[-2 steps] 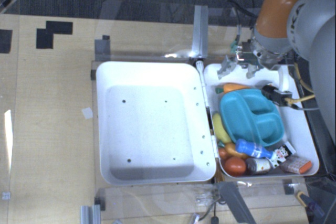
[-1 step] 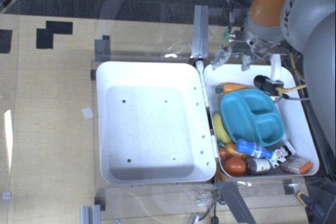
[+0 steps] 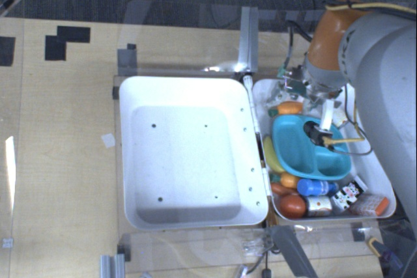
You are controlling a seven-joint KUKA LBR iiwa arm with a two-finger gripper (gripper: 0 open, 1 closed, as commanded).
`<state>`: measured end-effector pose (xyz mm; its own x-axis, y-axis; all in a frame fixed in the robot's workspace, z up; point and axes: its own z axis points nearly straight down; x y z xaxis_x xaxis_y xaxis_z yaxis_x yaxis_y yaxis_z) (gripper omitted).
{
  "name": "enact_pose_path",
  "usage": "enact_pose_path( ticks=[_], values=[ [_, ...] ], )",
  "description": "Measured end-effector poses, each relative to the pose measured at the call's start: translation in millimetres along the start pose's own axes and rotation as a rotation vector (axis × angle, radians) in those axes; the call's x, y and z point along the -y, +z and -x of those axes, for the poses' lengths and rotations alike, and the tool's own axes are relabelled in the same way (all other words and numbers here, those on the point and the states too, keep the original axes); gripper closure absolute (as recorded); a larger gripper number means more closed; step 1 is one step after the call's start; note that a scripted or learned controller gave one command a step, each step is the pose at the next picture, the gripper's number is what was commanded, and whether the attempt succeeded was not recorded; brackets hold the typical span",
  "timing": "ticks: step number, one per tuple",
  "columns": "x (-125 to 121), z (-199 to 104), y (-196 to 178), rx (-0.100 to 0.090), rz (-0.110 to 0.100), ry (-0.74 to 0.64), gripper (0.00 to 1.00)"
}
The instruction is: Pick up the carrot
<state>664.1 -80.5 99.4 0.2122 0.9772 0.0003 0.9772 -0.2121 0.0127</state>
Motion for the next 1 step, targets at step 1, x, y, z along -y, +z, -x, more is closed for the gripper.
enact_pose_path(
  ticks=[1],
  values=[
    [0.1, 0.5, -11.0, 0.001, -0.005, -0.001, 1.0]
  ],
)
